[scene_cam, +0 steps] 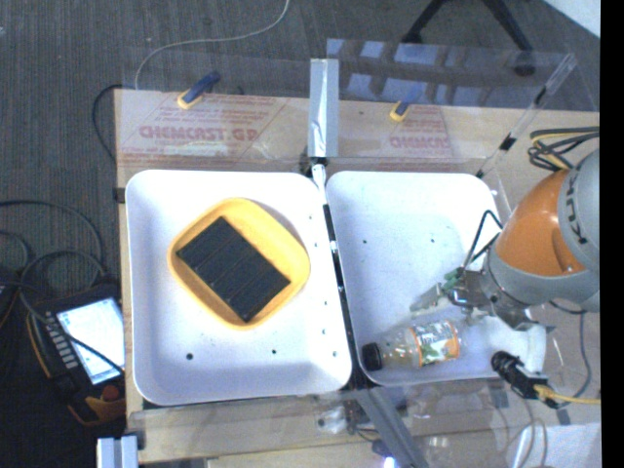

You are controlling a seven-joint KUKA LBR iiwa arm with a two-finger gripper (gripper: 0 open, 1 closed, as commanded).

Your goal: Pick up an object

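Nearby, a clear plastic bottle (414, 346) with an orange label is laid in the right bin (409, 213); the gripper (463, 295) jaws' state cannot be told

A yellow dish (241, 261) with dark gridded panel sits in a white bin (146, 359).

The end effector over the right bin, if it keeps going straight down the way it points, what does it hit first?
Probably the plastic bottle lying below the end effector; depth is hard to judge, so it could miss and meet the right bin floor.

Clear plastic bottle (414, 345), glossy white bins (390, 203)
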